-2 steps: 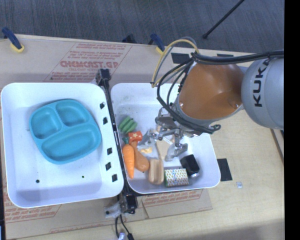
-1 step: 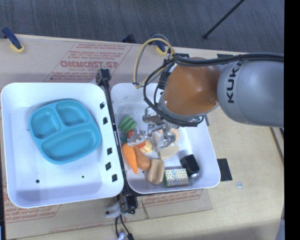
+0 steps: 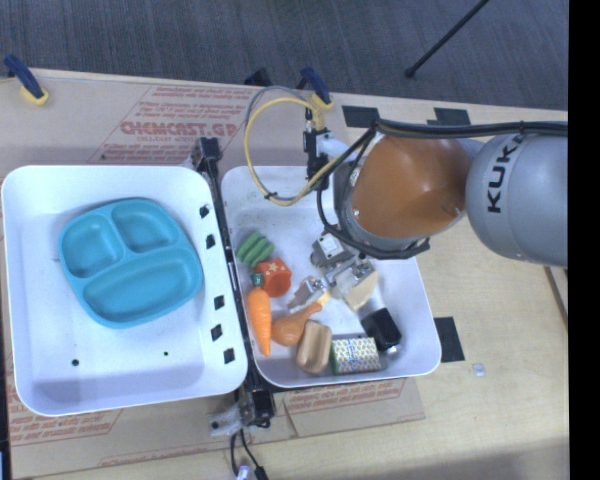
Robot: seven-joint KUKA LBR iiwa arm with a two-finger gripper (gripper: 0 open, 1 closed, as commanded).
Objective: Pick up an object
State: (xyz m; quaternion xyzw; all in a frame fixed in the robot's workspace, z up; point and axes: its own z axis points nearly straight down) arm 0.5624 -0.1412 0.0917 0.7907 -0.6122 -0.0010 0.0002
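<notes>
Far left on the bench, the left bin (image 3: 40, 368) carries one blue divided plate (image 3: 130, 261), lying flat and well apart from the arm.

Right bin (image 3: 412, 290): the pickable clutter sits along its left and near sides.
- green piece (image 3: 252, 248)
- red piece (image 3: 273, 276), just beside the green one
- carrot (image 3: 261, 320)
- orange chunk (image 3: 292, 330), touching a tan roll (image 3: 314, 348)
- patterned box (image 3: 355, 354)

The gripper (image 3: 330, 268) is low over the bin's middle, just right of the red piece. Jaw state: cannot tell from where I stand. Nothing is seen held.

Risk, my judgement: the items crowd together, so a close here may nip two at once. It may also shove the red piece aside and come up empty.
</notes>
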